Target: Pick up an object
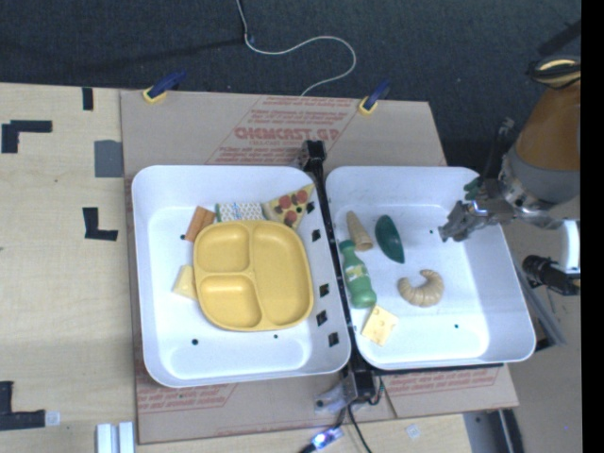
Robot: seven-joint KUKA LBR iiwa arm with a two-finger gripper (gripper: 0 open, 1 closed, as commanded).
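The approach is in hand: the gripper [460, 223], holding nothing and its spread unclear, hovers at the right bin's [491, 343] far right edge, and next must descend over the nearby croissant [422, 288] mid-bin.

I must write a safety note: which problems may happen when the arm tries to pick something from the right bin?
The tool hovers by the right bin's far edge and could strike that rim descending. The green bottle, cone and cheese wedge crowd the divider, so grasps may slip. The croissant is curved and may roll away.
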